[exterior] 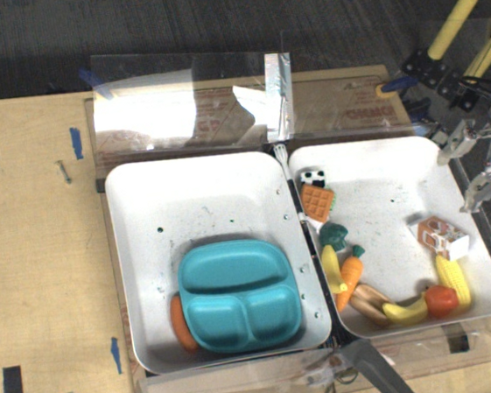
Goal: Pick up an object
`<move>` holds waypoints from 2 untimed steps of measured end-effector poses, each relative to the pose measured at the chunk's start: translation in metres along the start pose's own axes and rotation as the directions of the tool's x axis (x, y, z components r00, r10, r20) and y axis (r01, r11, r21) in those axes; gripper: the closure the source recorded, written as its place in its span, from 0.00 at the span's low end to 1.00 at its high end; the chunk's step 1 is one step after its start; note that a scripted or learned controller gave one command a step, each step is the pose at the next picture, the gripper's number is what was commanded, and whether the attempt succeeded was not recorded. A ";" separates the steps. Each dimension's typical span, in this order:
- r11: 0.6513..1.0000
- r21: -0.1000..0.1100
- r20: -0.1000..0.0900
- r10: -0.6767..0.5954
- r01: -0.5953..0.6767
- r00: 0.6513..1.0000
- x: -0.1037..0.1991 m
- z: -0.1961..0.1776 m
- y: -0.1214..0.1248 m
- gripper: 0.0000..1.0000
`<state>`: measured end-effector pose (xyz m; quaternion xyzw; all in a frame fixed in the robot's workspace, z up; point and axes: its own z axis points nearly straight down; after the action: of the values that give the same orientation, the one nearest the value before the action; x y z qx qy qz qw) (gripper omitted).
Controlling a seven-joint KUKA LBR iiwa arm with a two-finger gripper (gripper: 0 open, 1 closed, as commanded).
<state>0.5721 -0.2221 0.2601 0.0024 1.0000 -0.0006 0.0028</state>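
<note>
The right bin holds several toy foods. A small black-and-white piece and an orange waffle lie by its left wall. Below them are a green vegetable, a yellow piece and a carrot. Along the front wall lie a tan piece, a banana, a red tomato and a corn cob. A red-and-white box sits near the right wall.
The left bin holds a teal divided tray with an orange object partly hidden under its left edge. Metal brackets and yellow poles stand off the right bin's far right corner. A clear sheet lies behind the bins.
</note>
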 end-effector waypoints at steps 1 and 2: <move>0.963 -0.001 -0.010 0.269 -0.269 0.963 0.071 0.099 -0.001 0.00; 0.980 0.001 0.005 0.197 -0.197 0.980 0.088 0.163 0.026 0.00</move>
<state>0.4852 -0.1963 0.0962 0.1014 0.9948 -0.0012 0.0050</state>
